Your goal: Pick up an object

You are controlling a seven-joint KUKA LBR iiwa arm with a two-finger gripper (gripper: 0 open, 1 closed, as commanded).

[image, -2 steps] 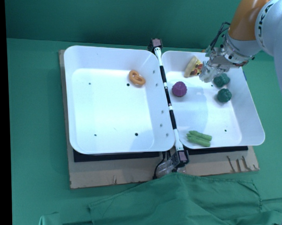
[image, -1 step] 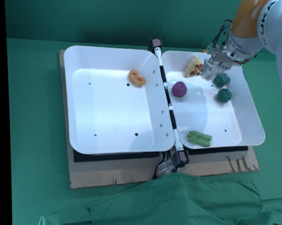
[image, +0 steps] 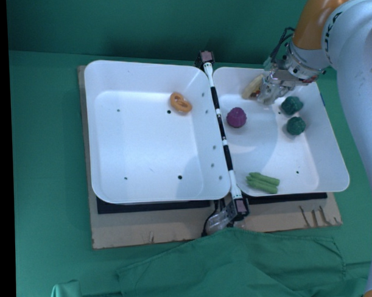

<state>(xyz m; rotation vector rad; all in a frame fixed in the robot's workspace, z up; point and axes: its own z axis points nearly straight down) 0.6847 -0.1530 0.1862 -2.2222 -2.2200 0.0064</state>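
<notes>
So the pincer (image: 270, 94) is down in the far corner of the right bin (image: 333, 170), right on top of a pale yellowish piece (image: 253, 86) that looks like toy food, maybe a banana or a corn cob, hard to say. That piece sticks out from under the pincer on the side toward the divider, touching it or very nearly. Its long axis runs at a slant, up toward the bin's far rim. Can't tell whether it's actually gripped or just sitting next to the tool, so I'd call the pincer's state unknown.

If that's the pick, the whole thing hinges on the piece sitting off to one side instead of centred under the pincer. A lift from here might just nudge it.

Going outward from the pincer: two dark green broccoli-looking lumps, one (image: 291, 104) just beside it on the arm's side, the other (image: 295, 126) a bit further toward the camera. A purple round thing (image: 236, 117) sits on the opposite side, near the divider rail (image: 222, 134). Well away, at the near edge, lies a bundle of green beans (image: 263, 182). Furthest off, an orange pretzel (image: 181, 102) is alone in the left bin (image: 114, 178) across the rail.
</notes>
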